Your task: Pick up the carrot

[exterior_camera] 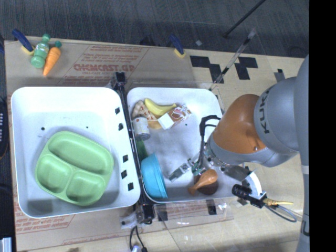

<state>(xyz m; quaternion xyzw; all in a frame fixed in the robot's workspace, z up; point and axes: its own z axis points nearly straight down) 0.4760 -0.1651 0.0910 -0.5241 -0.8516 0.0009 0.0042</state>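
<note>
Worktop with two white bins; the carrot lies outside them.
The tool is lowered in the right bin, its opening indiscernible; a wrong object could be grasped.

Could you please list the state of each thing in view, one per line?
carrot: lying outside the bins, at the bench's far left corner, beside a green bottle.
green divided plate: flat in the left bin.
banana: lying at the far end of the right bin.
can: on its side by the divider.
blue bowl: tipped on edge against the divider.
hand: low in the right bin, beside an orange-brown object.
</note>
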